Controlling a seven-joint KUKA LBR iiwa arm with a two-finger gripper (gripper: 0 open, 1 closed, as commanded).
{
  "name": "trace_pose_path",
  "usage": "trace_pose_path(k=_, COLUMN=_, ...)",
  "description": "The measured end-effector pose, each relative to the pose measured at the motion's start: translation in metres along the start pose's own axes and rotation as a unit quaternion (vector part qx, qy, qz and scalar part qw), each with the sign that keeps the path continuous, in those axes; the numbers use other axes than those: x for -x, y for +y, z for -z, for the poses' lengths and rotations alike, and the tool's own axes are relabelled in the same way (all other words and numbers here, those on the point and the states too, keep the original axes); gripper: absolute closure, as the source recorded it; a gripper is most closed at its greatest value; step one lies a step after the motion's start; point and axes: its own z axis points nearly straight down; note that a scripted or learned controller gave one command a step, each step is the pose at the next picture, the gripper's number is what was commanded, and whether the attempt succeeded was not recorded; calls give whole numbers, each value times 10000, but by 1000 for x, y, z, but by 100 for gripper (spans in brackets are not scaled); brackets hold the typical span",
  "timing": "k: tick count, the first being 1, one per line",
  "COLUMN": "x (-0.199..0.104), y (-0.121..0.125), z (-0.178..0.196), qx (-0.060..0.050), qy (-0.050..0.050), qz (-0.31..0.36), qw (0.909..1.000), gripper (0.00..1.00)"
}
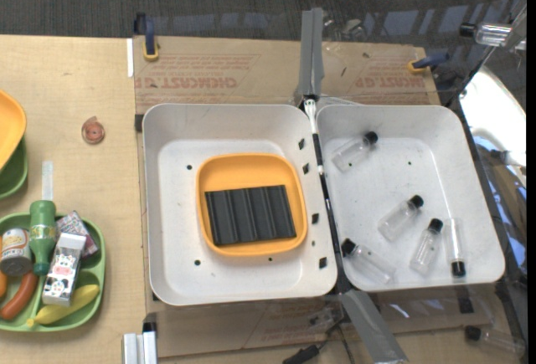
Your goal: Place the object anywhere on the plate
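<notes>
Vials in the right bin, plate in the left

Five clear black-capped vials (400,216) lie scattered in the right bin (469,155), well apart from the orange plate (251,167), whose middle bears a dark ribbed pad (251,214) in the left bin (167,187). The bins' touching rims stand between them. The gripper's state cannot be told.

You have the desk (75,94), a pale wood top with a sheet of brown cardboard (251,74) laid across its middle. On the cardboard sit the left white bin (167,212) and the right white bin (469,187), touching side by side. Left, on bare wood, rests a green tray (88,304) of toy food.
</notes>
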Motion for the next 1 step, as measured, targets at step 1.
trace_pose_path(k=1, x=0, y=0, z=0, qx=0, qy=0, qz=1, qw=10000, gripper=0)
